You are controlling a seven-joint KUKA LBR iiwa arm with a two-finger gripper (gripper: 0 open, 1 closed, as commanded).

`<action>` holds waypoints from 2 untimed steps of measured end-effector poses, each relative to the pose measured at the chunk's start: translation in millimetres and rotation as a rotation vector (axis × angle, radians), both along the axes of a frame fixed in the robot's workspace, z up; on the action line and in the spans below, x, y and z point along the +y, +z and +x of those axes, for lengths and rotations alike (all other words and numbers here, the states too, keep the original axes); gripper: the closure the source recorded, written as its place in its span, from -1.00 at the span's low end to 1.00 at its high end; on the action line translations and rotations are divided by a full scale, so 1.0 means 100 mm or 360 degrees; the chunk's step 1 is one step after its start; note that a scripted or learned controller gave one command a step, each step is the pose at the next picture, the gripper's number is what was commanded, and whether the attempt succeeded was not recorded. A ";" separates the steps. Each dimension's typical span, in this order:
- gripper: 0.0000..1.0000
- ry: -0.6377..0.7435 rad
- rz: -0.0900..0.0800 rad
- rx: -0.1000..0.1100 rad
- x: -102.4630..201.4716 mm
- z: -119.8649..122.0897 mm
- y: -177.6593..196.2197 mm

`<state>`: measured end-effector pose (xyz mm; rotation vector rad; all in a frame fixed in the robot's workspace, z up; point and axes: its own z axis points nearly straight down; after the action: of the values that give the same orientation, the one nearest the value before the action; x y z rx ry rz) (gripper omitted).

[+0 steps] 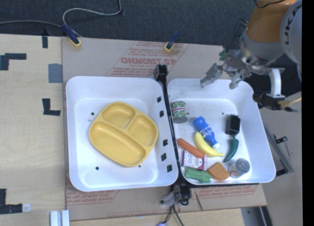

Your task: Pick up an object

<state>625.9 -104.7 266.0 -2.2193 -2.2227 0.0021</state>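
Cardboard sheeting covers the table, and on it sit two shallow white plastic bins side by side. The left bin holds a yellow divided plastic tray, lying at a slant across its middle. The right bin carries a scatter of small objects: a green-labelled tin can near its left wall, a blue plastic bottle with a white cap just beside a yellow toy banana, a small black box towards the right, and a dark green toy pepper below it. Along the near edge lie an orange toy carrot, a small red-and-white carton, a green toy vegetable, a brown biscuit-shaped piece and a round grey lid-like object — the last few packed close together, touching or nearly so.

The grey arm with its orange band reaches in from the right, and the gripper hangs above the far rim of the right bin, well apart from the objects. Its two fingers are spread wide — nothing sits between them. Two blue-and-yellow clamps grip the far edge of the cardboard, with a grey cable running off from the left one.
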 end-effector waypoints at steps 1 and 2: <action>-1.00 -0.0003 0.0000 0.0007 -0.41 0.41 -1.16; -1.00 0.0001 -0.0001 -0.0003 -0.47 0.24 -1.81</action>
<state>649.5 -152.2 85.5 -2.2199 -2.2244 0.0007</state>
